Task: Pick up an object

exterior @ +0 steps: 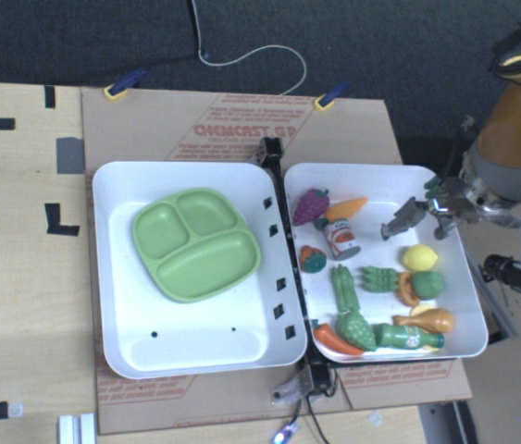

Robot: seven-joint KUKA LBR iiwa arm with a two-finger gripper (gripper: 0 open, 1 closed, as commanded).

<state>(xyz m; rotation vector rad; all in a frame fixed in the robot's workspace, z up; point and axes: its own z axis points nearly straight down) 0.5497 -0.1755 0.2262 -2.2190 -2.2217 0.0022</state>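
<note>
Two grey fingers of the gripper [419, 218] are spread apart with nothing between them, reaching in over the right bin [385, 174] from its right side, with the grey arm [505, 146] and its orange band behind at the right edge. Just near of the fingers lies a yellow lemon [420, 257], and beside it a green round toy [429, 284] with an orange ring piece. To the left, toward the middle of this bin, stands a small red and white can [341, 239], with an orange carrot [345, 208] and a purple bunch of grapes [310, 205] farther back. Green toy vegetables [345, 289] lie in the middle, and along the near wall rest a green bottle [410, 338] and an orange pear-shaped toy [429, 320]. The left bin [112, 276] holds a green divided plate [197, 243] with three compartments, lying flat. Both bins sit on a cardboard sheet [232, 123] clipped to the wooden bench [19, 276].
</note>
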